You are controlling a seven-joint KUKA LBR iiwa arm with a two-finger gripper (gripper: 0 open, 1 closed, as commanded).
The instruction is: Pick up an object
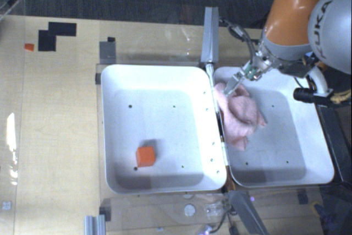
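1. The pink cloth lies crumpled in the right bin, against that bin's left wall, next to the divider between the two bins. Its upper end sits higher than the rest and narrows toward the gripper.

2. The gripper is at the cloth's upper left corner, just above the bunched fabric. How far the pincer stands apart cannot be told at this size, nor whether any fabric lies between the tips. The cloth touches or nearly touches the tip; a hold is not confirmed.

3. The arm reaches in from the right, its orange band above the wrist over the bin's far edge.

4. An orange block rests well apart in the left bin, near its front left, untouched.

5. Judgement on step: the attempt is at the grasp stage on the cloth, with most of the fabric resting on the bin floor.

6. Judgement on next move: it calls for a firm pinch on the raised fold, then a straight lift clear of the divider. Soft fabric may slip free.
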